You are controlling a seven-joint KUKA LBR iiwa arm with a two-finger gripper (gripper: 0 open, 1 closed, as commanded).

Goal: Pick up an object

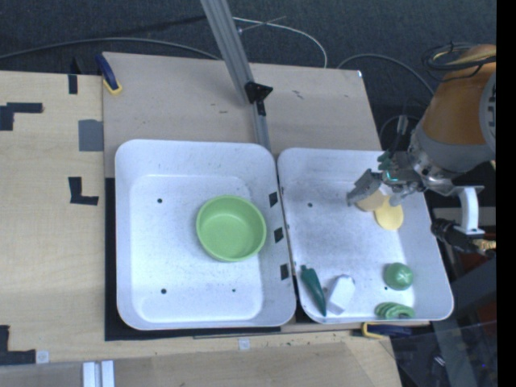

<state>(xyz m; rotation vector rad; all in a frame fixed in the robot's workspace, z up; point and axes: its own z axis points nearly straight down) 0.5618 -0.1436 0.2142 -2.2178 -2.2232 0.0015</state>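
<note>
The gripper (372, 193) is poised low over the yellow object (389, 215) in the right bin (322, 176). Its grip cannot be told. A firm closure and lift are likely called for next.

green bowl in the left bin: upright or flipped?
Upright. The green bowl shows its open mouth and inner floor, sitting on the left bin floor.

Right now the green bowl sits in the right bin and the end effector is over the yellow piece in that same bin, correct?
Not quite. The camera view shows the green bowl in the left bin, not the right bin. The end effector is indeed over the yellow piece there.
</note>
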